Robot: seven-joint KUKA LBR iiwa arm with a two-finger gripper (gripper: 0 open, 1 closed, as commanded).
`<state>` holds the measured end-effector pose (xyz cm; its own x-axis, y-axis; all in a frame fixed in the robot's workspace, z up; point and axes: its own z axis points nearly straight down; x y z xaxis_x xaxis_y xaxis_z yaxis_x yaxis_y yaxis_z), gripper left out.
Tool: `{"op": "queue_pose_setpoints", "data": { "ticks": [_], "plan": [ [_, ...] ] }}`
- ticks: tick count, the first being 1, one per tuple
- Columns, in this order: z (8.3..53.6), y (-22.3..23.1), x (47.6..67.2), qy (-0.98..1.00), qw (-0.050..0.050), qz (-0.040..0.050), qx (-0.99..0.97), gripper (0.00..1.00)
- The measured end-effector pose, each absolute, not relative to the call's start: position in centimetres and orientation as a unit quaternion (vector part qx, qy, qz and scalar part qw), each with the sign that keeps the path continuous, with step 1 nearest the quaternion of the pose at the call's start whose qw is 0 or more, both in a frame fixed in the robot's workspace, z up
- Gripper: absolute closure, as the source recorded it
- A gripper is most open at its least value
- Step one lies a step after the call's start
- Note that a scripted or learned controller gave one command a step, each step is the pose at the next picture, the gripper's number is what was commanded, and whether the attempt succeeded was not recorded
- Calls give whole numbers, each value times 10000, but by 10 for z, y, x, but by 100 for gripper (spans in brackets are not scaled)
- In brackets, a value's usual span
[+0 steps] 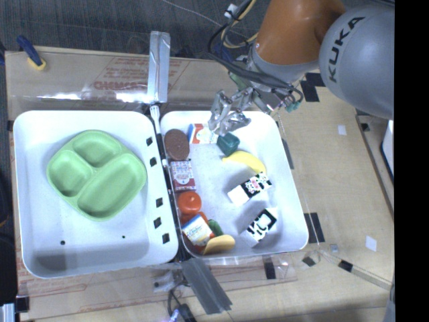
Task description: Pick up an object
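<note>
The right bin [288,180] holds a loose scatter of small things, likely tipped in as a jumble for the arm to pick from. A brown disc [177,143] and a red packet [181,174] lie along its left wall. A red tomato-like piece [190,201] and a small carton [196,230] sit toward the near left corner. A banana [244,161] lies near the middle, with two black-and-white cartons [251,188] [262,223] toward the near right. A dark teal block [228,143] rests near the far edge, just beyond the banana, and looks the likeliest target.

The left bin [27,180] carries a green divided plate [97,173], well apart from the action.

The arm [298,25] reaches in from the far right corner of the bench, wrist bent down over the right bin's far edge. The gripper [224,121] hangs just above and beside the teal block. Whether its jaws are spread or pressed together I cannot tell, as the metal parts blur together. Nothing is visibly pinched.
</note>
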<state>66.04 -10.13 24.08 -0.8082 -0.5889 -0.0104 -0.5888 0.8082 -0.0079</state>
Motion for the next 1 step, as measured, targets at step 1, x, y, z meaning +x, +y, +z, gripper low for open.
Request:
{"op": "queue_pose_setpoints", "data": {
  "ticks": [1],
  "plan": [
    [203, -114, 654, 9212, -3, 4, -3891, 100]
  ]
}}
